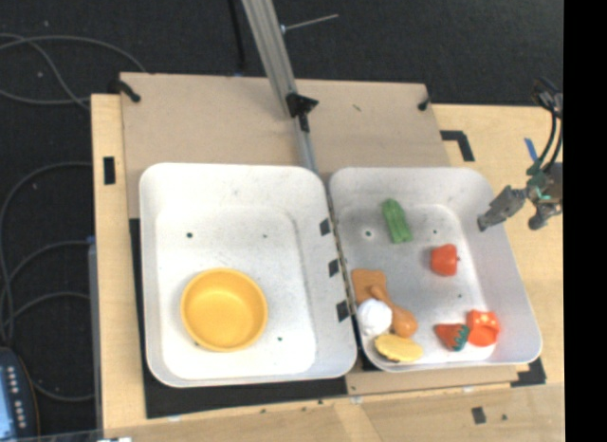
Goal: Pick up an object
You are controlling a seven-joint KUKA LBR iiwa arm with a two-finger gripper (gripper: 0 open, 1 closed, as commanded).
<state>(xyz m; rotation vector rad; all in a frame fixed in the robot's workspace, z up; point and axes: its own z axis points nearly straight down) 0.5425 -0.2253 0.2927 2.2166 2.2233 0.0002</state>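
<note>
Two shallow white plastic bins side by side: left bin [237, 179], right bin [465, 184], both smooth, speckled, with rounded corners.

Round yellow plastic bowl [224, 309] at 7 o'clock in the left bin: rigid, light, glossy; best taken by the rim, though likely too wide for the fingers.

The rest are small toy foods in the right bin, probably light hard plastic, slippery:
- orange-brown block [368, 285] at 9 o'clock, flat sides
- red strawberry-like piece with green bit [471, 330] at 5 o'clock, lumpy
- green elongated vegetable piece [396, 220] at 11 o'clock, alone, easy to pinch across its narrow width
- white round ball [374, 316] and flat yellow oval [398, 348] at 7 o'clock, clustered, touching neighbours, ball may roll
- red-orange round piece [444, 260] near centre, isolated, good candidate.

Two-finger gripper [517, 205] at 3 o'clock, over the right bin's rim, nothing between its fingers; whether they are spread or closed, cannot tell.
</note>
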